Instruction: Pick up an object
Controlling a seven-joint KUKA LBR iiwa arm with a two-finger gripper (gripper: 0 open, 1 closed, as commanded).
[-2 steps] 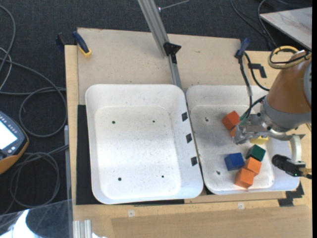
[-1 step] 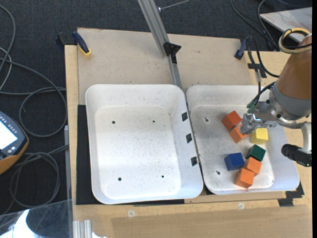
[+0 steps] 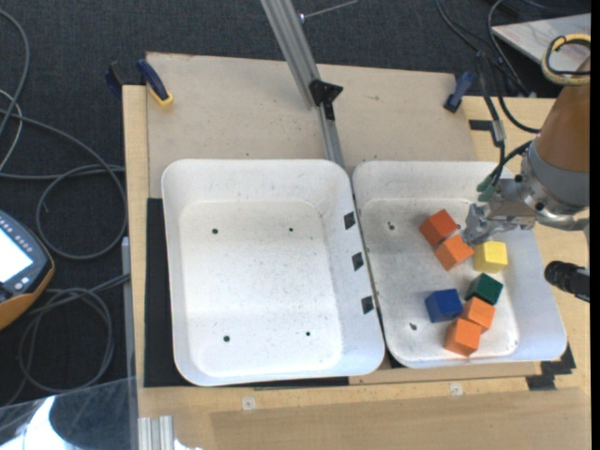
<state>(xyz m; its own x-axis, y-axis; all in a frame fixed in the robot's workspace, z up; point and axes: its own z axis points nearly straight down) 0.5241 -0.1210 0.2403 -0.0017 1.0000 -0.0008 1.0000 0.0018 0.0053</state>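
While my arm reaches in from right, blocks crowd right bin [image 3: 394, 345]: blue cube [image 3: 443, 305], green cube [image 3: 486, 288], two stacked-looking orange cubes [image 3: 470, 325] near front rim, yellow cube [image 3: 491, 255] just beside my wrist. Left bin [image 3: 187, 195] sits alongside, metal pole [image 3: 298, 50] slanting above divide. Target pair: orange cube [image 3: 438, 226] and second orange cube [image 3: 455, 251], touching, matte, tilted (edges askew). My gripper [image 3: 476, 223] hovers just right of them, very close. Jaw opening: cannot tell; nothing visibly held.
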